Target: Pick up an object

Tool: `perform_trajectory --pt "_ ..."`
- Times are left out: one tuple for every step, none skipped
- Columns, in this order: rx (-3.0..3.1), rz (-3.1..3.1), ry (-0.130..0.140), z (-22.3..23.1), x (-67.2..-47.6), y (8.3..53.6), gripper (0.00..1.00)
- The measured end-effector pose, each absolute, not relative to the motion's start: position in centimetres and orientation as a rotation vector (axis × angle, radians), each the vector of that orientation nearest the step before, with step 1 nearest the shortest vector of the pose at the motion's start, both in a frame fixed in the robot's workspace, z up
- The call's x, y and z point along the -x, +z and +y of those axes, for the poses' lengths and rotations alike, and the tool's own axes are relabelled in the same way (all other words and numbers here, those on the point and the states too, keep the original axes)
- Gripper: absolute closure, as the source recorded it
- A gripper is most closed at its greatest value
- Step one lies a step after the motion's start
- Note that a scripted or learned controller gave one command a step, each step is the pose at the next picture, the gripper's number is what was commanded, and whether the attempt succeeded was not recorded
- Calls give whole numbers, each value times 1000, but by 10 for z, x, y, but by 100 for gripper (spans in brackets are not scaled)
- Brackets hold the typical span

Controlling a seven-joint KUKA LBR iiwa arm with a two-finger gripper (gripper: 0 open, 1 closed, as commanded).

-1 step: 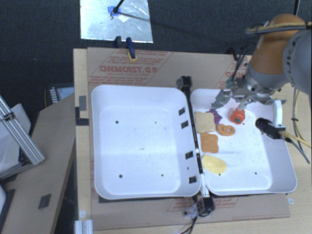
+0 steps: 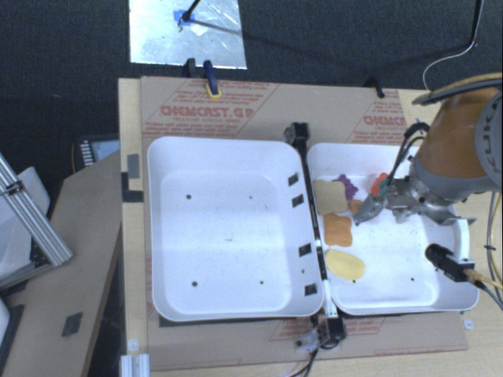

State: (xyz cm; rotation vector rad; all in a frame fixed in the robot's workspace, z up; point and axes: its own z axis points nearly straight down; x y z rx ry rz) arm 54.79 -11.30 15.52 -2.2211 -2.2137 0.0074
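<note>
The things to pick from lie in the right bin [image 2: 409,297], gathered along its left wall: a tan slice [image 2: 330,195] near the far left corner, a purple piece [image 2: 346,185] touching its right edge, an orange slice [image 2: 338,229] just nearer the front, and a yellow piece [image 2: 345,265] nearer still. A small orange-red piece [image 2: 380,183] sits further right, beside the arm.

The gripper [image 2: 366,210] is down inside this bin, its tip just right of the orange slice and the tan slice. Whether the fingers are spread or pressed together cannot be told, and nothing can be seen between them. By this reckoning the pick is not yet made: every piece rests on the bin floor, and the grasp and lift remain.

The left bin [image 2: 228,234] stands beside it on the bench. The brown board [image 2: 259,104] under both bins carries red print reading "CHEMCAST", repeated at the far right corner, where it is only partly legible.
</note>
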Motion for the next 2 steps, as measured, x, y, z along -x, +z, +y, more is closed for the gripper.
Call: perform_trajectory --pt "2222 -2226 -3 -111 -553 169 100" --pt "2218 -2244 -25 -48 -532 349 100"
